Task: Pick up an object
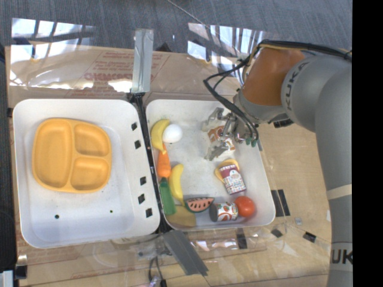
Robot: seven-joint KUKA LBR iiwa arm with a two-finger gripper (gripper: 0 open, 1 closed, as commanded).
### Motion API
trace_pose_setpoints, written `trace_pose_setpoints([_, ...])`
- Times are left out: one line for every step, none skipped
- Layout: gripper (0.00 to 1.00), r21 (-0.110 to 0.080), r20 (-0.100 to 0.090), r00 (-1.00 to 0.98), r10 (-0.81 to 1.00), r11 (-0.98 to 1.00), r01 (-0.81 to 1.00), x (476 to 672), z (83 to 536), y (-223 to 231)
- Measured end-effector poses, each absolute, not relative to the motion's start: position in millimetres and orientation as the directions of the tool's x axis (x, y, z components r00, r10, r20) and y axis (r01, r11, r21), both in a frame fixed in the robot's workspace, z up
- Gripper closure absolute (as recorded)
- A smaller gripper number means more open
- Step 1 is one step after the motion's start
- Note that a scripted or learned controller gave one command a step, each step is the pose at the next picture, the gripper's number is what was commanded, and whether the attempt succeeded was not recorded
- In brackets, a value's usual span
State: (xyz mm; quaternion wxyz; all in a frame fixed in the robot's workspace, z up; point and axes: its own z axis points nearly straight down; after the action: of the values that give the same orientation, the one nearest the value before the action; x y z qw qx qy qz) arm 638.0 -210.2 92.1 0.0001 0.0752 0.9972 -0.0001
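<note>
Toy groceries crowd the right bin [263,181]: a red-labelled can [232,179] lies just at five o'clock of the gripper [220,137], with a tomato [245,207] and a second can [222,211] farther down. Bananas [158,133], a white egg [173,134], a carrot [164,164] and a watermelon slice [199,204] lie toward eight o'clock. Hovering near the bin's upper right, the pincer's metal fingers blur together; whether they grip a small reddish item there cannot be told. A yellow divided plate [72,155] sits in the left bin [90,229].

Two bins [36,232], two bananas [176,183], two cans [231,179], one tray [72,155].
</note>
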Motion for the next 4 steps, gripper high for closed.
trace_pose_setpoints([1.00,-0.002,-0.008,-0.989,0.145,0.989,0.145,640.6,105.8,-209.9])
trace_pose_setpoints([1.00,0.001,-0.007,-0.930,0.366,0.930,0.366,652.1,194.1,-171.7])
trace_pose_setpoints([1.00,0.001,-0.005,-0.817,0.577,0.817,0.577,649.4,256.2,-123.9])
trace_pose_setpoints([1.00,-0.006,0.009,-0.731,0.683,0.731,0.682,621.4,132.1,-204.9])
